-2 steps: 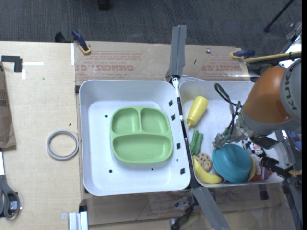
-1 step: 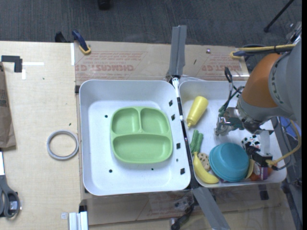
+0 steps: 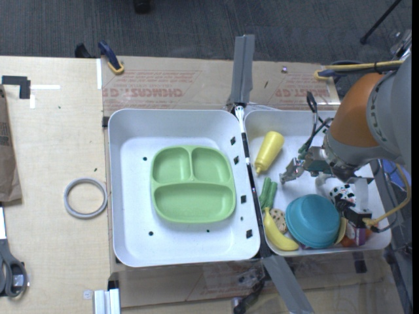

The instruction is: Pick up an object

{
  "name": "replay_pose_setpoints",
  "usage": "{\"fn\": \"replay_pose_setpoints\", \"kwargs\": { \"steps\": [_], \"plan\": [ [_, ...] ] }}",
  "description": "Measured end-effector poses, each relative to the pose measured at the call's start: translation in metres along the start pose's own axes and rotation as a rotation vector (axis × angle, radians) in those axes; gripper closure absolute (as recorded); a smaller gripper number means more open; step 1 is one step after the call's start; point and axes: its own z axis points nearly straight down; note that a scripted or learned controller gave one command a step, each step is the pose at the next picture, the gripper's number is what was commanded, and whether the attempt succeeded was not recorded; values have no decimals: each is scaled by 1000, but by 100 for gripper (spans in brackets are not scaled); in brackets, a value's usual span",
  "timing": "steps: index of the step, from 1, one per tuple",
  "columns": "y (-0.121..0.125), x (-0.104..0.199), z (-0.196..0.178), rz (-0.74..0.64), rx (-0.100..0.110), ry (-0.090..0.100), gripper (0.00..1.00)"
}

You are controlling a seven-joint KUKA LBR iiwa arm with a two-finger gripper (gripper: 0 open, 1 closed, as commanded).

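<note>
Fingers [image 3: 289,173] of the gripper [image 3: 292,173] look spread a little apart over bare white floor in the right bin [image 3: 288,124], with nothing between them, though they are small and I judge their spread rather than see it plainly. Far to their left, in the other bin [image 3: 124,175], lies a green divided plate [image 3: 193,184], well out of reach from this pose. Just left and below the fingers sits a green pepper-like piece [image 3: 267,192]; up and to the left is a yellow bottle [image 3: 269,150], lying tilted. Below them a yellow banana [image 3: 278,234] curves along the bin's front, with a speckled cookie [image 3: 279,219] touching it. Below and to the right rests a blue bowl [image 3: 315,221], with small cluttered toys crowding its right edge. The chief risk, as I judge it, is closing on empty floor, since the fingers sit between things rather than over one. A descent toward the bottle could roll it away; one toward the bowl could catch only its rim and slip.
</note>
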Motion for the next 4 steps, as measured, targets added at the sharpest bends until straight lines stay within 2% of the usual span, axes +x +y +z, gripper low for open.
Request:
{"fn": "replay_pose_setpoints", "kwargs": {
  "steps": [1, 2, 3, 4],
  "plan": [
    [-58, 6, -3, -69, -10, 0, 0],
    [-54, 5, -15, -67, -24, -2, 100],
    [-35, 33, -100, 133, -1, 0, 100],
    [-35, 33, -100, 134, 0, 0, 0]
  ]
}}
